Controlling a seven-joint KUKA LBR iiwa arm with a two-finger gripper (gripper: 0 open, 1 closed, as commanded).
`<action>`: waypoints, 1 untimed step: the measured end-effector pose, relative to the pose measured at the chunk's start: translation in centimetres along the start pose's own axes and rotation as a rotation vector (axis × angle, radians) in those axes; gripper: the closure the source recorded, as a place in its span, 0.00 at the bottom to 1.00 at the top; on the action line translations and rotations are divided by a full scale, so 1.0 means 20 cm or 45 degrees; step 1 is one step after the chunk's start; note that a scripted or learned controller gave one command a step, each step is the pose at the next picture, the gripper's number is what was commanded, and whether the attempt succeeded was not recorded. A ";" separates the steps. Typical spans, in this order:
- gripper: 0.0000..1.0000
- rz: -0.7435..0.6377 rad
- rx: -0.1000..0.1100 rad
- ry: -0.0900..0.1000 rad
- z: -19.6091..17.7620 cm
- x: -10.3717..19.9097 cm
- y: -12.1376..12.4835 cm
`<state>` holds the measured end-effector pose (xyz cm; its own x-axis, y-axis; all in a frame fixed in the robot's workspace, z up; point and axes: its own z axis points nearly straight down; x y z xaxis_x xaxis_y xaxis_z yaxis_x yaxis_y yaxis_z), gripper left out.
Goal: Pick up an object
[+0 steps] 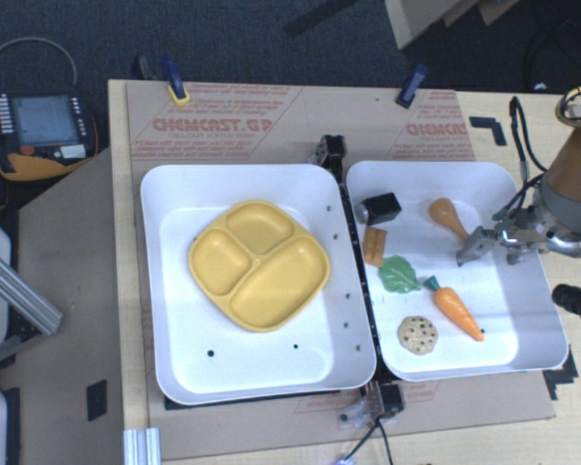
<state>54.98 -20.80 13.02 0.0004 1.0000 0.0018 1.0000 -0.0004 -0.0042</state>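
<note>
The carrot is lying in the right bin, on the near side, with its green top pointing left and far. The worktop is carrying two white bins. The left bin is holding a big yellow plate with three parts. The grey arm is reaching in from the right. Its tool is hanging over the right bin with its fingers spread apart, holding nothing. A wooden piece is sitting just far of the tool. A green leaf toy is lying left of the carrot. A cookie is sitting nearest. A tan block and a black block are sitting by the left wall.
</note>
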 end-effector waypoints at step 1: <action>0.00 0.000 -0.001 0.000 0.23 0.00 0.00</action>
<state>54.92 -20.74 8.34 0.0003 1.0000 0.0016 1.0000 -0.0003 -0.0034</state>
